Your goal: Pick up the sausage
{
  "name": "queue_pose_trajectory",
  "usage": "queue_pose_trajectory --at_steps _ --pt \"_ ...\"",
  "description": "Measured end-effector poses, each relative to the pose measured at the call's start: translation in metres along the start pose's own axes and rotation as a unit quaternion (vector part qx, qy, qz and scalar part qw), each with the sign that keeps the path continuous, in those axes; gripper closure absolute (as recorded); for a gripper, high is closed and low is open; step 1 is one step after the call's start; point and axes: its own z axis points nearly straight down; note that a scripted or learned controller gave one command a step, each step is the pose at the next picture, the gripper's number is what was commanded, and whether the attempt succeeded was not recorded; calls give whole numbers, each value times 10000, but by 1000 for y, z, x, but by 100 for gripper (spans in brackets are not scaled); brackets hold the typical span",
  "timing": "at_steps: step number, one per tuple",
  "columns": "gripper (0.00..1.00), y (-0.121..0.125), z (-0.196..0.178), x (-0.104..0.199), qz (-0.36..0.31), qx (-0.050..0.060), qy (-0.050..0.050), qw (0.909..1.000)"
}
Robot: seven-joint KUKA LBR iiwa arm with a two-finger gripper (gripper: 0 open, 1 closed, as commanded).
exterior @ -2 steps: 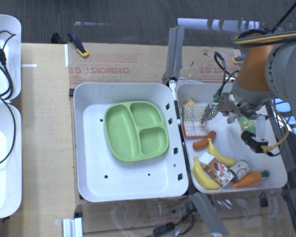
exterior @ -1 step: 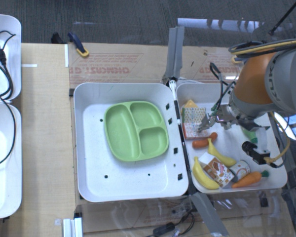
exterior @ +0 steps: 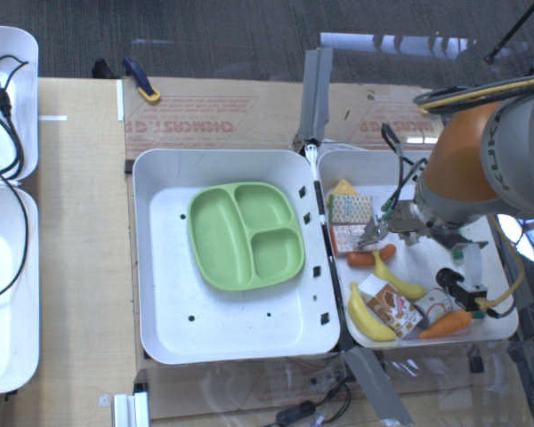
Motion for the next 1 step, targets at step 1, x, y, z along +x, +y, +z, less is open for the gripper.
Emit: queue_pose_trajectory --at_steps 1 --pt "0 2 1 3 -13 14 -5 10000"
